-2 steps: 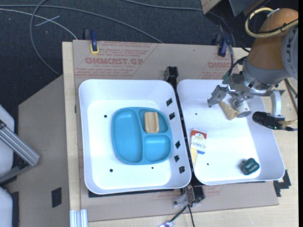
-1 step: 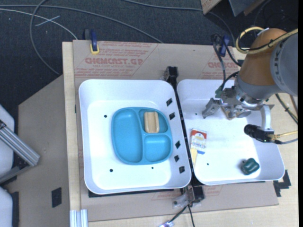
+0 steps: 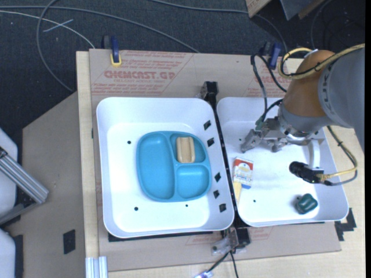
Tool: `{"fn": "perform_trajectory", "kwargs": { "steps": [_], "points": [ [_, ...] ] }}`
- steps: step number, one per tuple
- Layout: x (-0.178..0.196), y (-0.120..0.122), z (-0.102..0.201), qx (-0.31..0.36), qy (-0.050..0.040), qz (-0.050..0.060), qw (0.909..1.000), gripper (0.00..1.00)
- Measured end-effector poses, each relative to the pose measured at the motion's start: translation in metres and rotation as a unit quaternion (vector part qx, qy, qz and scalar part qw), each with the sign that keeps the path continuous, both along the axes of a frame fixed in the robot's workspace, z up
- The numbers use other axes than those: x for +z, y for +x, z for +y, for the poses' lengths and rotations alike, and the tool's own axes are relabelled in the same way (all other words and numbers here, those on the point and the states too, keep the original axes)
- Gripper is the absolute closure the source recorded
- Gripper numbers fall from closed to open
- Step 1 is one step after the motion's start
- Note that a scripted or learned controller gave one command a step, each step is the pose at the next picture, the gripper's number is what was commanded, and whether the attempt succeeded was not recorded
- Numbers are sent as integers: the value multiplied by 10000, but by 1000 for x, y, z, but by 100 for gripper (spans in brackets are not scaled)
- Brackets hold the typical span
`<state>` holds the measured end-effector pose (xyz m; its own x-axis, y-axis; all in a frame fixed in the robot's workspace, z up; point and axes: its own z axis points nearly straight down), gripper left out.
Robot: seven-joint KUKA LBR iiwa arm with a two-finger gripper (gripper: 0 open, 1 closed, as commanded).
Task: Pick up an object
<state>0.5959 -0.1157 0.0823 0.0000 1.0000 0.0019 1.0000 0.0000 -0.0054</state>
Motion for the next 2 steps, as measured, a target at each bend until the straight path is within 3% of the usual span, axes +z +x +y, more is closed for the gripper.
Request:
{"fn": "perform_trajectory", "kwargs": {
  "steps": [1,2],
  "points": [
    [14,2,0,-4,-1,-29,10000,100],
    [79,5,-2,3,-15,-63,10000,100]
  ]
}}
